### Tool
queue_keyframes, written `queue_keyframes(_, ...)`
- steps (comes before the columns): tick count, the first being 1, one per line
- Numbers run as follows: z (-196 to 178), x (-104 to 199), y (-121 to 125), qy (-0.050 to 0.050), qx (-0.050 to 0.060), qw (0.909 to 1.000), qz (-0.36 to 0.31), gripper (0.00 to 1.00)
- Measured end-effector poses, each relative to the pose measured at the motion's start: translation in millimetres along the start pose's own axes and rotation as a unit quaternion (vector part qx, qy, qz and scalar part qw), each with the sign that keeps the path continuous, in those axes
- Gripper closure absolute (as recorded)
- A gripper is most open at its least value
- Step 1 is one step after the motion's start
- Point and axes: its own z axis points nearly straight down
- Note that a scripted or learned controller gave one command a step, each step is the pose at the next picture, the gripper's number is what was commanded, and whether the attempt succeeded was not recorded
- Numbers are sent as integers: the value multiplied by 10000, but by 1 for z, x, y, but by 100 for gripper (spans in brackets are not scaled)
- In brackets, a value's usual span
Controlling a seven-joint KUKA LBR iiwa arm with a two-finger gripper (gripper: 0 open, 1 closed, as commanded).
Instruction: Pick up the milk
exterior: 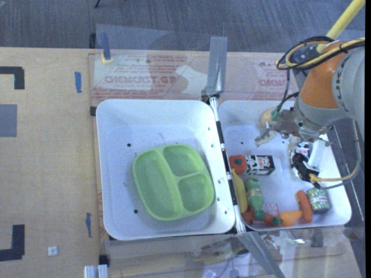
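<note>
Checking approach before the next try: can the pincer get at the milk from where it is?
Probably yes. The pincer hangs above and just right of the milk, which lies on bare bin floor. The tomato touching its left end could crowd one finger.

With the milk carton (260,164) as landmark: it lay in the right bin (342,210). The gripper (268,133) hung just behind it. A banana (240,191) and bottle (254,194) lay before it, a can (317,200) to its right, and the divided plate (173,181) well to its left, in the left bin (113,117).
</note>
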Motion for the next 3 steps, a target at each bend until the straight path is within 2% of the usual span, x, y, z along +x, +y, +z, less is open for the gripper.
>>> queue_keyframes(1,28,13,-53,3,-28,9923,-1236,0)
queue_keyframes(2,28,14,-43,1,-25,9892,-1468,0)
queue_keyframes(3,29,-23,-4,10,-26,9915,-1297,0)
